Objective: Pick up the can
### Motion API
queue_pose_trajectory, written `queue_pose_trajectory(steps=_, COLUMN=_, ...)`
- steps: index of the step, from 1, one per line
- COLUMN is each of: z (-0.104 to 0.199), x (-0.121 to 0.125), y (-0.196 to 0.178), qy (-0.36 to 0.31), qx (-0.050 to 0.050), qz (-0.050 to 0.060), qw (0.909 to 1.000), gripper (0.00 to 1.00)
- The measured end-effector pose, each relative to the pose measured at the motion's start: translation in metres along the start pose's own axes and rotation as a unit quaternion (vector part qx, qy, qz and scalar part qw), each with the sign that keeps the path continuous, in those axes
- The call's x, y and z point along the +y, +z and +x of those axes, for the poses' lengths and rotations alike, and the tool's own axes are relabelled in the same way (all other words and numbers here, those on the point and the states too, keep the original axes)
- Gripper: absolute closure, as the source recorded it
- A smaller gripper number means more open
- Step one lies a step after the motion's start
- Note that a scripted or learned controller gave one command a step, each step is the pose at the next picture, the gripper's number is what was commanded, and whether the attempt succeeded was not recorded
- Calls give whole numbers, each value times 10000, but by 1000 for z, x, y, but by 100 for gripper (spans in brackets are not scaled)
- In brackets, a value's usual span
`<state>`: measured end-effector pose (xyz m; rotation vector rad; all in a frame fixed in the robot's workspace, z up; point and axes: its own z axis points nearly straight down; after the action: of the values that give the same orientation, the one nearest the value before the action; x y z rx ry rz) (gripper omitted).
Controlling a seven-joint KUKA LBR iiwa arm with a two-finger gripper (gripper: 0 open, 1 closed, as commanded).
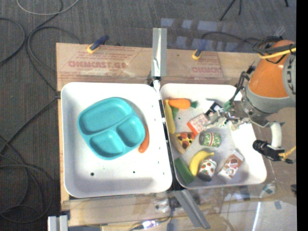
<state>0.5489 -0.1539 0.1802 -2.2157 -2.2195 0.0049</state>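
Arm: the grey arm (269, 88) with its orange band comes in from the right edge and leans over the upper right part of the right bin (250, 174).
Pincer: the pincer (217, 113) points to the left, low over the bin, just beside the red and white box (197, 123). How far it is open one cannot tell; nothing is seen held in it.
Can: the can (210, 139), green with a pale label, lies on its side near the middle of the right bin, a little below the pincer and apart from it.
Other things in the right bin: a carrot (179, 103) at the top left, a pizza slice (185, 139) left of the can, a banana (198, 160) below it, a cucumber (183, 170) by the lower left wall, a cup (207, 169) with red dots and a small carton (231, 165) near the lower right corner.
Left bin: the left bin (86, 177) holds a blue divided plate (111, 127); an orange sausage (144, 142) lies against its right edge.
Counter: brown cardboard (106, 64) covers the counter under both bins, with two clamps at its far edge.
Room: dark carpet (29, 143) with black cables lying on it.
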Motion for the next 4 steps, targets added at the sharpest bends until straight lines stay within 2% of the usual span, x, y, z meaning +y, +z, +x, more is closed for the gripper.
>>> queue_pose_trajectory(steps=1, z=-16, x=24, y=92, qy=-733, qx=-42, qz=-90, qw=9973, gripper=0)
queue_pose_trajectory(steps=2, z=-53, x=105, y=91, qy=260, qx=95, qz=108, qw=9996, gripper=0)
queue_pose_trajectory(steps=3, z=-50, x=37, y=89, qy=232, qx=24, qz=-88, qw=9997, gripper=0)
queue_pose_trajectory(steps=4, z=-55, x=19, y=88, qy=-162, qx=30, qz=-156, qw=9997, gripper=0)
